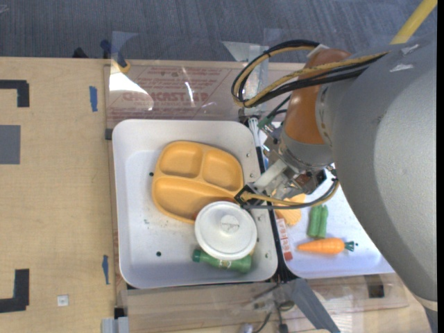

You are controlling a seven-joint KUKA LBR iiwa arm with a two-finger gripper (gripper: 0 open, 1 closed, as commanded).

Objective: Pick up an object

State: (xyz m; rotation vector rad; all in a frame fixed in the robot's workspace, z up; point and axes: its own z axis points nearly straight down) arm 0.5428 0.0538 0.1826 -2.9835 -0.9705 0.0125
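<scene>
Arm (312,123) hangs over the divider between bins, near the plate (194,175), seeking a grasp; hand state indeterminable.

- In the left bin (128,207) we see a divided plate (194,175), with a bowl (225,229) and bottle (225,261) in front of it.
- In the right bin (361,252) we find a carrot (322,247).

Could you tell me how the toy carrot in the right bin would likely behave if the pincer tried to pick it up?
The carrot lies on its side, tapered and round, so it may roll or pivot if nudged. It looks like smooth, hard plastic, probably light and somewhat slippery. It lies apart from the green piece, leaving room around it.
</scene>
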